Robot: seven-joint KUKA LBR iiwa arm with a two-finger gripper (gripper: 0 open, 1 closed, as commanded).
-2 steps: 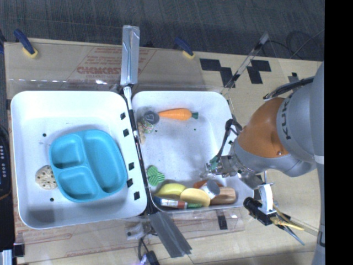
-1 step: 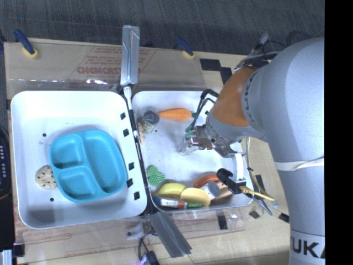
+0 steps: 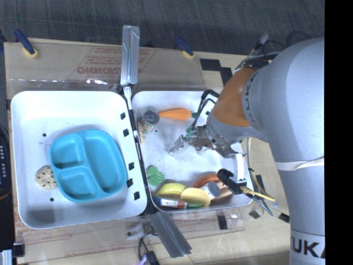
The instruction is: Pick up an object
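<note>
My gripper (image 3: 180,144) hangs low over the middle of the right bin (image 3: 165,101), above bare white floor. An orange carrot (image 3: 175,114) lies just beyond it toward the back wall. A grey round piece (image 3: 150,117) and a small patterned object (image 3: 144,129) sit at the bin's left wall. Along the front wall lie a green item (image 3: 155,175), two yellow fruit-like pieces (image 3: 171,190) (image 3: 196,196), a red marker (image 3: 171,204) and an orange-red object (image 3: 205,179). Nothing shows in the gripper's grasp.
The left bin (image 3: 22,115) holds a blue divided plate (image 3: 87,164) and a round cookie (image 3: 46,176) beside it. A metal bar (image 3: 130,54) stands at the back between the two bins. The grey arm (image 3: 287,109) covers the right bin's right side.
</note>
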